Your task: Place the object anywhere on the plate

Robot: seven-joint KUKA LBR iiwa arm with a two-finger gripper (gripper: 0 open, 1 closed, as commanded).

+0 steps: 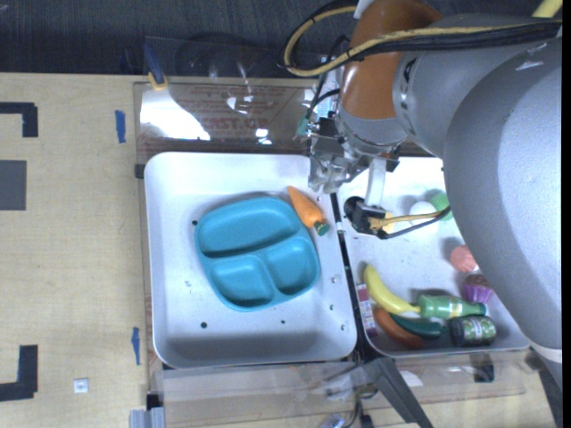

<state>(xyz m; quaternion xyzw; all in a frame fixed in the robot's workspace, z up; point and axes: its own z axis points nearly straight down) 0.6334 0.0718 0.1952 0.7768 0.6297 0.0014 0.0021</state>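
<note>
Left bin (169,328): arm's gripper (326,178) above carrot (307,209), beside plate (257,251).

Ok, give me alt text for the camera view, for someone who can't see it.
A toy carrot lies at the upper right edge of a blue divided plate in the left white bin, just below the gripper. The right bin holds a banana and other toy foods.

Blue plate (254,252), three compartments, in a white bin (169,266). Orange carrot (306,209) with green tip. Yellow banana (385,293), green bottle (451,308), dark can (471,330) with green label, pink piece (463,259). Grey arm (500,132), orange band (379,61). Pale wood bench (67,239), black marks.
</note>
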